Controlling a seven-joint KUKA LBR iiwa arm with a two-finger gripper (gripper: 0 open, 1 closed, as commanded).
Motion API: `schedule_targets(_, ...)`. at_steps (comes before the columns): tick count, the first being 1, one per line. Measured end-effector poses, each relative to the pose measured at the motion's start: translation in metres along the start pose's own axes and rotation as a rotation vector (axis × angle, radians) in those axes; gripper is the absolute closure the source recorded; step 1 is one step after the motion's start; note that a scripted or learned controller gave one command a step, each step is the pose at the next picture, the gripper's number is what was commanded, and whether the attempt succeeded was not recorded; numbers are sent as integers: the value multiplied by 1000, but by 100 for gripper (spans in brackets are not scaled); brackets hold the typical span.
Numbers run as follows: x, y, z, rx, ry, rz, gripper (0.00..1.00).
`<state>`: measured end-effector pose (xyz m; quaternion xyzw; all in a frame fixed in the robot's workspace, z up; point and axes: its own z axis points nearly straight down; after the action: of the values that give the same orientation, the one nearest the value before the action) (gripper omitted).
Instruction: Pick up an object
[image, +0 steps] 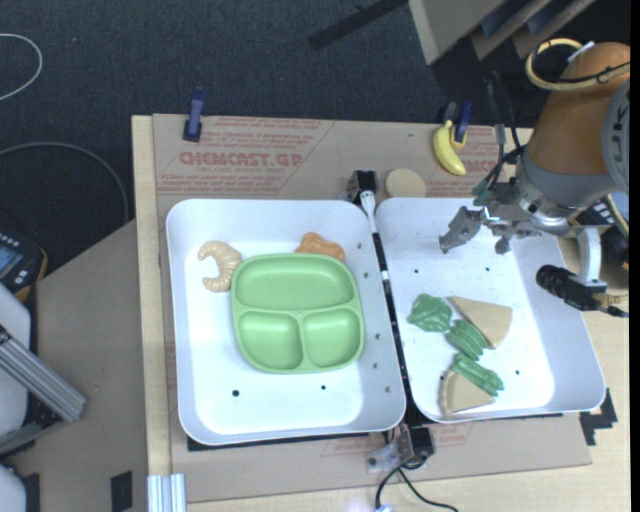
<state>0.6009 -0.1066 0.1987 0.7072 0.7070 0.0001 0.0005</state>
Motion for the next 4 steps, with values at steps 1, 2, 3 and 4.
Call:
schedule_targets(1, 0, 1, -11, -3, 0, -1, 100)
schedule_targets(2, 61, -52, -9, 7, 4, -5, 100)
schedule_targets(3, 118, -35, -54, -5, 2, -8, 100)
schedule_targets(4, 121, -61, -204, -19, 2, -3, 100)
